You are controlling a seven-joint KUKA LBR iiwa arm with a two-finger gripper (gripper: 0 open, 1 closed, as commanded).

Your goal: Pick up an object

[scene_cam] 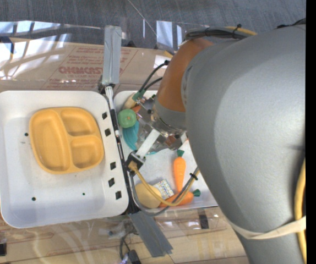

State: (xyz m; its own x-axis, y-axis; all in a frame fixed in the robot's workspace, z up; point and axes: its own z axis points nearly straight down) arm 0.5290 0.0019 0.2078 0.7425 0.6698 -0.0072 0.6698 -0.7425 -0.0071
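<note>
Dark carpet surrounds two white bins (4, 147) on cardboard (64, 65); the hand's (147, 142) opening I cannot tell

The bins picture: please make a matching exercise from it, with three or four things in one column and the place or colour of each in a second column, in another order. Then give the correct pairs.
Things:
1. divided tray
2. carrot
3. green round object
4. orange band

Descriptions:
A. on the arm, above the wrist
B. yellow, lying in the left bin
C. in the right bin, near the divider at its upper end
D. orange with a green top, in the right bin beside the grey arm

Pairs: 1-B, 2-D, 3-C, 4-A
</note>
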